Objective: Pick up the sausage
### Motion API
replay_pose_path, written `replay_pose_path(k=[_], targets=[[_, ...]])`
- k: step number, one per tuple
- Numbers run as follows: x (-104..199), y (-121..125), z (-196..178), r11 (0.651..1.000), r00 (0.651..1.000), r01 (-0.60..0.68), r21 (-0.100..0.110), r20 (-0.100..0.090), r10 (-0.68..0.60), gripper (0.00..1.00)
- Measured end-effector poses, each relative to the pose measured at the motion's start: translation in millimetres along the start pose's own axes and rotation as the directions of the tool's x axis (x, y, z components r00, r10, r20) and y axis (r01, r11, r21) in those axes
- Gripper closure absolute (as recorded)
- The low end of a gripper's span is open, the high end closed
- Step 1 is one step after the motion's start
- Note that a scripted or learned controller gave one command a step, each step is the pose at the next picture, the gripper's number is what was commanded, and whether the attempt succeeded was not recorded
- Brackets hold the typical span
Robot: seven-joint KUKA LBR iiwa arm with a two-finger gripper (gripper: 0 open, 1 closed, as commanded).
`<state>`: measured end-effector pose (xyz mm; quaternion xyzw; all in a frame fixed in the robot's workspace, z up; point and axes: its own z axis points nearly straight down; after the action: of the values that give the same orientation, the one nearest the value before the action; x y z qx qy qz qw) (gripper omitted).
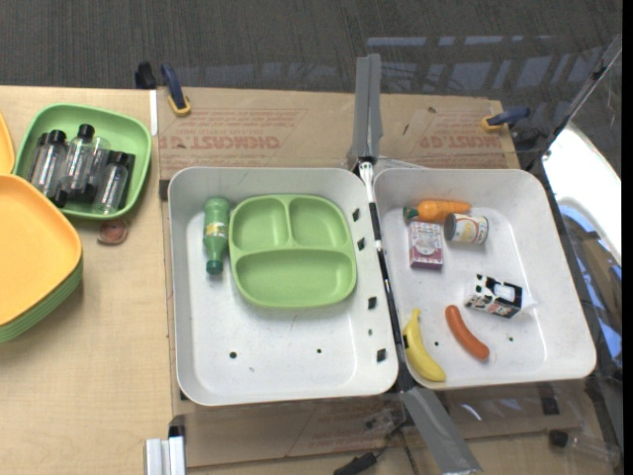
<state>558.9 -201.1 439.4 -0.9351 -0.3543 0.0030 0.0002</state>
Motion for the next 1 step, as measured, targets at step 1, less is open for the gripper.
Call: replay_pose_path(k=[1], targets=[[15.3, 22.7, 4.3, 0.999, 0.999, -0.054, 0.0, -0.001, 0.054, 1.0]])
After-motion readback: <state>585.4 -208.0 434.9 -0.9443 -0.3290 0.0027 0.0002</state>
